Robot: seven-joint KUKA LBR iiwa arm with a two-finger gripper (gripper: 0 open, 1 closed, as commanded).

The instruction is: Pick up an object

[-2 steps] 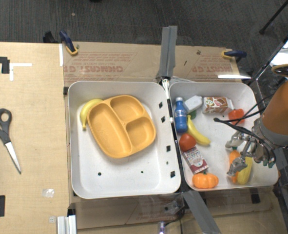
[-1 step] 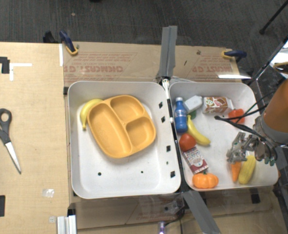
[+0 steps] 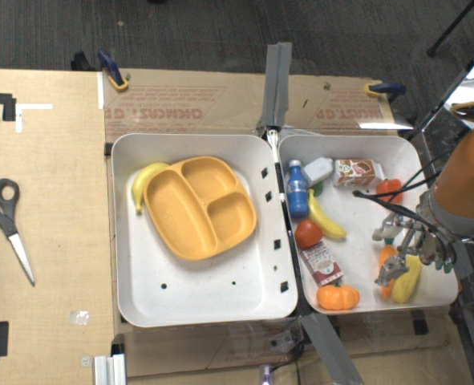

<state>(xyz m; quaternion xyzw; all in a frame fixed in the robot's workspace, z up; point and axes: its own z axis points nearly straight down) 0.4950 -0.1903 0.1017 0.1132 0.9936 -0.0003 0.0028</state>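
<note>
We are looking down on the bench (image 3: 44, 239) and its two white bins, and the action is sitting over in the right bin (image 3: 357, 223), where the gripper (image 3: 397, 273) is hanging low at the near right corner. Its fingers (image 3: 390, 269) are pointing down onto a small heap there: an orange piece (image 3: 386, 257) and a yellow piece (image 3: 406, 284) lying touching each other, and we are seeing the metal tips right against them, but whether they are spread or pinched on anything we cannot tell from this angle. Running our eyes across the rest of that bin, we are finding a blue bottle (image 3: 297, 189) along the left wall, a banana (image 3: 326, 221) just beside it, a red tomato-like ball (image 3: 308, 233) below, a red-and-white packet (image 3: 322, 263) leaning toward the front, and a small orange pumpkin (image 3: 338, 297) at the front edge. Up at the back, a brown snack box (image 3: 357, 172) is lying beside a pale block (image 3: 318, 169), with a red-orange piece (image 3: 388, 188) near the dark cables. Over in the left bin (image 3: 196, 295), a yellow divided plate (image 3: 198, 207) is resting tilted, with a second banana (image 3: 143, 181) tucked against its upper left rim. Scissors (image 3: 9, 223) are lying on the wood, well apart to the left.
</note>
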